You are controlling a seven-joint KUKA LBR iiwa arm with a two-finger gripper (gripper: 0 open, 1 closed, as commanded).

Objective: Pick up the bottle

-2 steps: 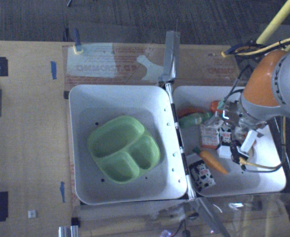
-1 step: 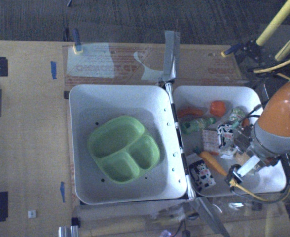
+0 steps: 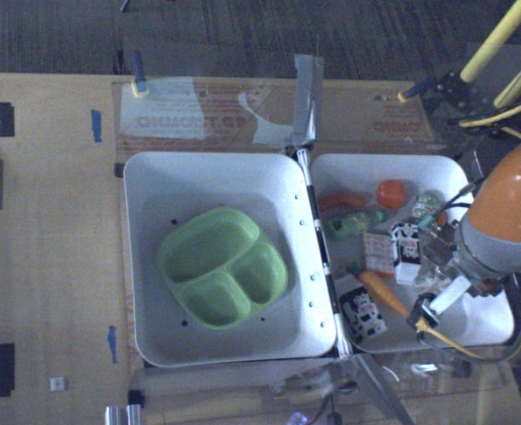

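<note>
Because the green bottle (image 3: 353,224) lay wedged against the left wall of the right bin (image 3: 486,326), crowded by an orange carrot (image 3: 384,294) and small cartons (image 3: 377,253), we judged a grab could catch a neighbour instead; the gripper (image 3: 427,277) hovered right of centre, and we could not tell its opening.

A divided tray (image 3: 222,266) lies in the left bin (image 3: 145,237); the bottle (image 3: 353,224) lies in the right bin (image 3: 491,326).

Green tray (image 3: 222,266) in white bin (image 3: 145,237); orange carrot (image 3: 386,294); green bottle (image 3: 353,224), prob. clear-ish.
</note>
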